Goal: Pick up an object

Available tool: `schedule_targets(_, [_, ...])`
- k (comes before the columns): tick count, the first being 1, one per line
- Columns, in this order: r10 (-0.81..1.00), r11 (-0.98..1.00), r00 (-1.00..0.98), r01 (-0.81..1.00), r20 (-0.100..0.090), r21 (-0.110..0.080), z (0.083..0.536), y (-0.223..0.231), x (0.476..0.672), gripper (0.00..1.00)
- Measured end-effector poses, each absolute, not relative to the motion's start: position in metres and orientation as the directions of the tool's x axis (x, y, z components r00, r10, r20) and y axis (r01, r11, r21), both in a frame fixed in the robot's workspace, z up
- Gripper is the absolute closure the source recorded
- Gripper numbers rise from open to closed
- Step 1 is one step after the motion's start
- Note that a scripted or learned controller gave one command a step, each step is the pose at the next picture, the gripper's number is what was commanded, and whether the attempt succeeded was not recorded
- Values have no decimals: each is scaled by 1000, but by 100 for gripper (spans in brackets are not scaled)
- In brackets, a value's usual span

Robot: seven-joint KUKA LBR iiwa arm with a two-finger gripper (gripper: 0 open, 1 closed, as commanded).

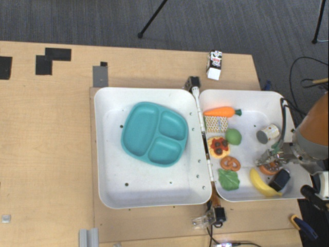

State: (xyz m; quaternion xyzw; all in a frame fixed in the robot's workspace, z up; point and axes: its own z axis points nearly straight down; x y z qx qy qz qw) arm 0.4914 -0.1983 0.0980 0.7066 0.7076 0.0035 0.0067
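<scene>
The right bin (pixel 247 99) holds several toy foods: an orange carrot (pixel 221 111), a yellow patterned box (pixel 216 123), a green ball (pixel 233 136), a berry tart (pixel 219 146), a pretzel (pixel 230 163), a green leafy piece (pixel 229 179), a yellow banana (pixel 262 184) and a grey can (pixel 267 134). My gripper (pixel 272 161) is low over the bin's right side, just above the banana and below the can. A small orange-brown item (pixel 267 168) lies right under it, partly hidden. A dark block (pixel 280 179) sits by the banana's right end.
The left bin (pixel 110 189) holds a teal divided plate (pixel 154 133). A small white and black box (pixel 214 65) stands on the bench behind the bins. The arm's orange band (pixel 314 125) overhangs the right bin's right wall.
</scene>
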Motion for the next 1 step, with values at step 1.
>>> schedule_targets(1, [1000,6,-6,1000,0,5,173,-143,499,100])
